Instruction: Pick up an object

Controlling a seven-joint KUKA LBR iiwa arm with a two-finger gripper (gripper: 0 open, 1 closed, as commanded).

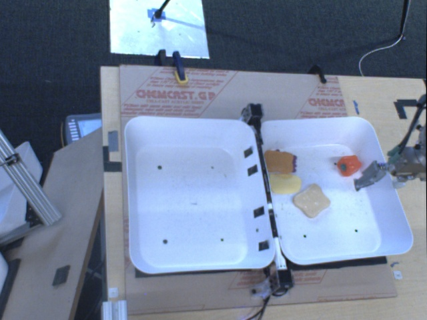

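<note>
Pincer [365, 177] low over right bin [390, 225] near its right wall, just right of orange-red piece [347, 165]; finger state impossible to tell. Brown-and-orange piece [280, 161], yellow piece [285, 183] and tan bread-like slice [311, 201] grouped near bin's left wall. Left bin [143, 179] alongside on desk [280, 92].

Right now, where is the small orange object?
The small orange object lies in the right bin, near its far right part, just left of the gripper and right of the brown piece.
</note>
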